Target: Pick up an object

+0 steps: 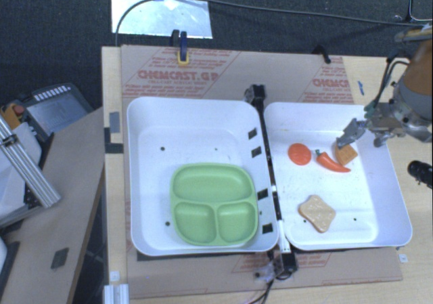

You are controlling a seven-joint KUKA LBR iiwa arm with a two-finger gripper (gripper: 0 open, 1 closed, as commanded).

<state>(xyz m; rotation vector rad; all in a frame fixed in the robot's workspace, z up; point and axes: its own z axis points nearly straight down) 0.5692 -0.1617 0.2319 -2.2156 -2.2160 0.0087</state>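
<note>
Robot arm reaching in from the right, wrist low, gripper (350, 136) pointing left.

The grey arm (413, 103) enters at the right edge, an orange band showing above its wrist. The wrist block sits roughly level, with cables looping beside it. From it the metal gripper slants down and to the left. Its tip is small and blurred, so the finger spacing cannot be made out.

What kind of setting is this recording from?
Likely a robotics lab bench: two white bins clipped onto cardboard, toy food such as a bread slice, and a claw reaching in.
</note>
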